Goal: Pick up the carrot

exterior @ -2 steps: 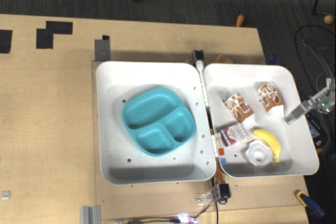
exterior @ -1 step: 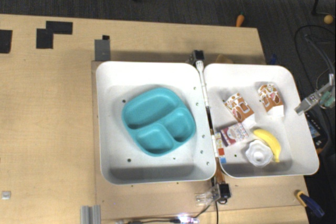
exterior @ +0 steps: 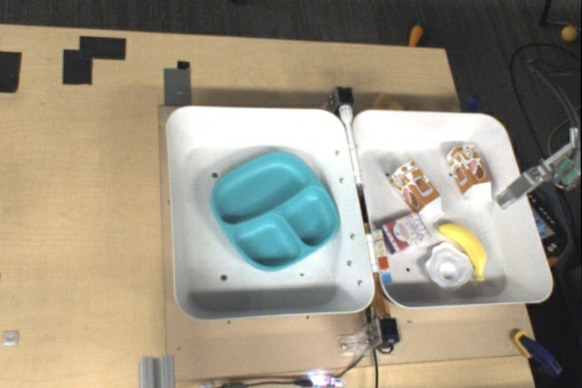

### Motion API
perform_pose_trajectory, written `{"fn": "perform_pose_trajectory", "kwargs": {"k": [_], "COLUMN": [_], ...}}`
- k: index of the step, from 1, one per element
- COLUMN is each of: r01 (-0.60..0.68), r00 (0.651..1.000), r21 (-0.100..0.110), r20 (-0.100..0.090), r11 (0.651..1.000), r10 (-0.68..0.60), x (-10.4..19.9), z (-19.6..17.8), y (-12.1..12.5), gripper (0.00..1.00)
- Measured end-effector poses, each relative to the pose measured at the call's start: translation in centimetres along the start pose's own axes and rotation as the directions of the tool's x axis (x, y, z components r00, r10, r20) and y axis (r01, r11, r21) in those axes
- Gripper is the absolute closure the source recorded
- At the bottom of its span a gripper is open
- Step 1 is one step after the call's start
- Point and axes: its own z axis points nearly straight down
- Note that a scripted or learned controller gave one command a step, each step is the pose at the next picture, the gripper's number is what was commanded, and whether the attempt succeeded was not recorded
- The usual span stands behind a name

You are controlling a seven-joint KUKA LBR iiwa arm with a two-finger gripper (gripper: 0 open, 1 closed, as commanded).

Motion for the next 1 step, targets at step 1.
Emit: {"fn": "perform_pose_trajectory", "kwargs": {"k": [1], "r01": [0.004], "r00": [1.000], "r21": [-0.008], "r20": [0.009], "r11": [1.000], "r10": [-0.004], "x": [-0.14], "z": [-1.28], "y": [0.32], "gripper": [1.00]}}
